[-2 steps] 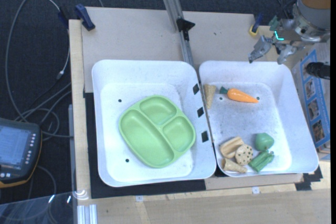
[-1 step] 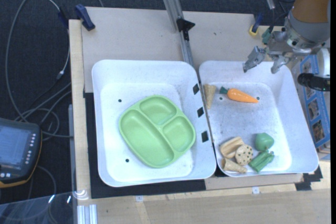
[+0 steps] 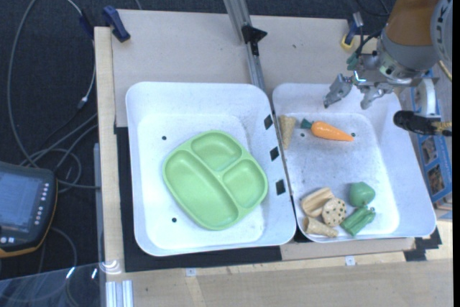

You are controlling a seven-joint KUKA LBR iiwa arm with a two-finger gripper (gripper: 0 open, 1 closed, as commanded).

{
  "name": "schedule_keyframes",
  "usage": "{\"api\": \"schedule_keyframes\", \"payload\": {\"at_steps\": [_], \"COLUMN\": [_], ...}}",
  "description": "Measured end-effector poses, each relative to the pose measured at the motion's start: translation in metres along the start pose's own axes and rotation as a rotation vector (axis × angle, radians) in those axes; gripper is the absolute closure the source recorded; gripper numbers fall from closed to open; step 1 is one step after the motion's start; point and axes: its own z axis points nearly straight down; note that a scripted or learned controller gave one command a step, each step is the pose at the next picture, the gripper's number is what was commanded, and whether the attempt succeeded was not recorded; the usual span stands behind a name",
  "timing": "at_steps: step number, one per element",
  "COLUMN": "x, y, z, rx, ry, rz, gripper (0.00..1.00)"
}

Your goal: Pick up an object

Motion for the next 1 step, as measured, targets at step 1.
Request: {"api": "schedule_keyframes", "payload": {"at_steps": [1], "x": [0.0054], "y": [0.0028], "z": [0.0443], "rx": [0.000], "ry": [0.000], "rz": [-0.001], "gripper": [0.00]}}
